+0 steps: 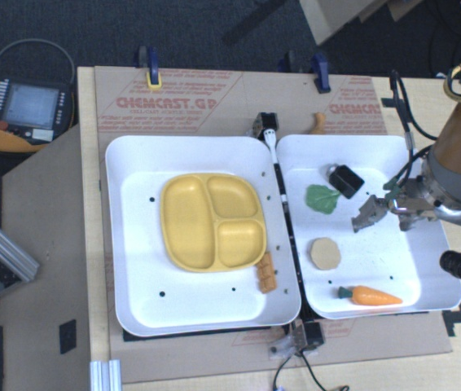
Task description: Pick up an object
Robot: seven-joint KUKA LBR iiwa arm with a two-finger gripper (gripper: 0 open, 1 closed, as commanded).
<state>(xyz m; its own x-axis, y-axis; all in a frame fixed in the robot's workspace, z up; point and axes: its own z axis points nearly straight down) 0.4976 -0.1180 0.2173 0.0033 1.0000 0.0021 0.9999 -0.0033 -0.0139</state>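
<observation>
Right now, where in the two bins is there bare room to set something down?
Left bin: only margins around the yellow tray. Right bin: bare floor between cracker, carrot and right wall. Crowded upper middle: green leaf, black block, gripper.

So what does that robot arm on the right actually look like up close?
The arm is a rounded grey column with a wide orange-brown band above the wrist. Black cables loop along its side. At its end sits a small gripper of grey and dark metal, with two short fingers.
</observation>
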